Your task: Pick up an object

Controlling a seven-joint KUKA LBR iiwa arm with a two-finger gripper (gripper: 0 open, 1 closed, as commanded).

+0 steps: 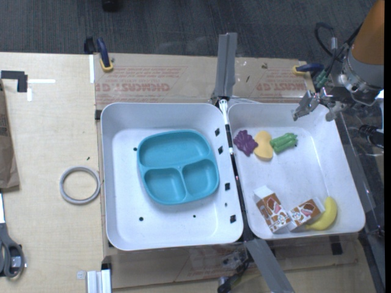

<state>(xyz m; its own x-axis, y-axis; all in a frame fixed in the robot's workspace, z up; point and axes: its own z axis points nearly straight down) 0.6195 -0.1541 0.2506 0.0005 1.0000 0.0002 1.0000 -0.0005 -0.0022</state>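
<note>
The right bin (342, 163) holds a purple grape bunch (244, 142), a yellow heart-shaped piece (263, 146) and a green vegetable (284, 142) near its back. Two small brown-and-white cartons (272, 209) (305, 212) and a yellow banana (325, 215) lie at its front. My gripper (317, 107) hangs over the right bin's back right corner, above and to the right of the green vegetable. Its two fingers stand apart with nothing between them.
The left bin (116, 182) holds a blue divided tray (178, 166). A grey divider post (226, 66) rises between the bins at the back. On the bench to the left lie a grey ring (80, 184) and scissors (10, 255).
</note>
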